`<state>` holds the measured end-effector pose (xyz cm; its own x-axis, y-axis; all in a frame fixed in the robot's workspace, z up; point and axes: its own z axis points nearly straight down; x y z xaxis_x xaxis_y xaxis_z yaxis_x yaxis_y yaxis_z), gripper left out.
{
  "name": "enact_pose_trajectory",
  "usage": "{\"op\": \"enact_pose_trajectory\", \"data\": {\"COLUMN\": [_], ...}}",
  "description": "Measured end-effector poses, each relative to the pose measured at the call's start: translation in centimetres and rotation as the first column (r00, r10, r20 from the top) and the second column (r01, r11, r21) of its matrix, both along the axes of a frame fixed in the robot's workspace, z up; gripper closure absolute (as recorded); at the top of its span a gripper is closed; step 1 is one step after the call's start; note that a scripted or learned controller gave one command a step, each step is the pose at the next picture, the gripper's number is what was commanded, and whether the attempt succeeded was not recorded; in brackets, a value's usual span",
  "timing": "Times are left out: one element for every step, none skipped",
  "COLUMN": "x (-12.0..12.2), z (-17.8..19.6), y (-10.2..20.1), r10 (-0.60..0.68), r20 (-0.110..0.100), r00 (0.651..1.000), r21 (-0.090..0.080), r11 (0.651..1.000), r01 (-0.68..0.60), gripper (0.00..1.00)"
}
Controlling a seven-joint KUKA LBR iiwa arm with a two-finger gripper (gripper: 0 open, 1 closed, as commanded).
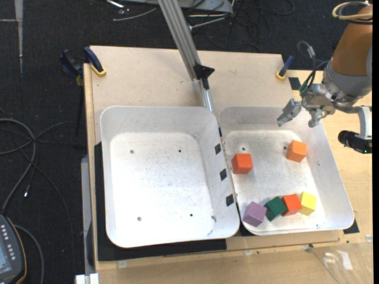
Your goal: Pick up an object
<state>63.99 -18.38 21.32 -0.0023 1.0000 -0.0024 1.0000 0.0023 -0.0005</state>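
My gripper [302, 115] hangs over the far edge of the right bin [331, 170], its two fingers spread open with nothing between them. Below it in the bin lie an orange cube [296, 151] near the far right and a red-orange cube [241, 163] near the left wall. Along the near edge sit a purple cube [254, 213], a green cube [275, 207], a red cube [291, 203] and a yellow cube [308, 202] in a row. The orange cube is the closest to the gripper.
The left bin [112, 158] stands beside the right one, sharing a raised divider with black clips [225, 173]. A metal pole [183, 37] slants across the back of the bench. Blue-yellow clamps [93, 61] hold the board's far corners.
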Motion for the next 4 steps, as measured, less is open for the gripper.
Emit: {"op": "enact_pose_trajectory", "data": {"x": [-3.2, -3.3, -3.8, -2.3], "z": [-9.8, -9.1, -5.6, -1.6], "y": [-3.4, -3.5, 3.2, 10.3], "r10": [0.002, -0.002, 0.006, 0.008], "r20": [0.006, 0.004, 0.002, 0.006], "r00": [1.0, 1.0, 1.0, 1.0], "r21": [0.001, 0.002, 0.005, 0.005], "r11": [1.0, 1.0, 1.0, 1.0], "r01": [-0.002, 0.002, -0.006, -0.008], "gripper": [0.0, 1.0, 1.0, 1.0]}}
